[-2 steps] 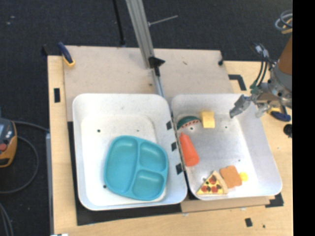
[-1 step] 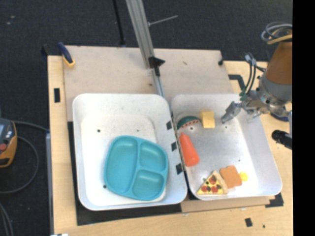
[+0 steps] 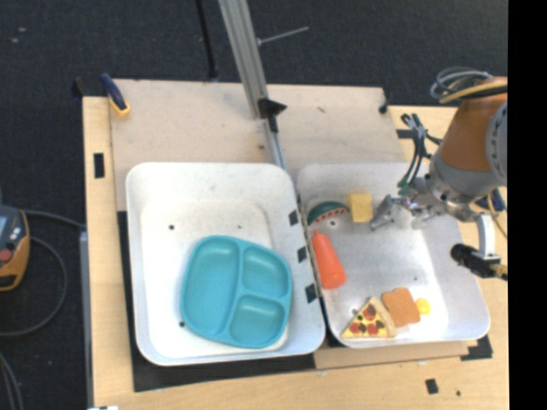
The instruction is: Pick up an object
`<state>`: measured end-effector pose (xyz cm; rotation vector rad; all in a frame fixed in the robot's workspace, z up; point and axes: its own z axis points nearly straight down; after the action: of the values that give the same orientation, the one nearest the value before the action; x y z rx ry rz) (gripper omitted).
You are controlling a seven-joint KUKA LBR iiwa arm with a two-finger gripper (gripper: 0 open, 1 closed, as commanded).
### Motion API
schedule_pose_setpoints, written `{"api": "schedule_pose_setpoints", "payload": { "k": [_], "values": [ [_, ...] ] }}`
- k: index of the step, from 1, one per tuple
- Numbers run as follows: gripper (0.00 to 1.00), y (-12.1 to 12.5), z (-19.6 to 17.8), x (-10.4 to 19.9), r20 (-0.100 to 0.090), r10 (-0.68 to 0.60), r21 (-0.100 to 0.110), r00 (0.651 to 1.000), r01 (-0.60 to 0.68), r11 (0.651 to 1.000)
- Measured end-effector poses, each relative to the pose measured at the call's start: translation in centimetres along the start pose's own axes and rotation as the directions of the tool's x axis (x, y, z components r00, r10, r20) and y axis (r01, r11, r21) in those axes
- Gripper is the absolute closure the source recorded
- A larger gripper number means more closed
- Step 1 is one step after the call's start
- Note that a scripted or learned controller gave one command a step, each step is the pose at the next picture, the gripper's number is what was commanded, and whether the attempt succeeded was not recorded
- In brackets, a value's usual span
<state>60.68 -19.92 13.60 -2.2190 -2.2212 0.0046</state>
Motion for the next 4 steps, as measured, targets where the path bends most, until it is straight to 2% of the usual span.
{"api": "schedule_pose_setpoints", "payload": {
  "k": [1,2,4],
  "values": [
    [0.00,0.0,3.6,-0.1,0.001,0.001,-0.003,1.000,-0.001,1.000],
    [1.00,0.2,2.3,-0.2,0.003,0.001,-0.009,1.000,-0.001,1.000],
    [1.00,0.3,-6.8,-0.8,0.002,-0.001,-0.009,1.000,0.001,1.000]
  ]
}}
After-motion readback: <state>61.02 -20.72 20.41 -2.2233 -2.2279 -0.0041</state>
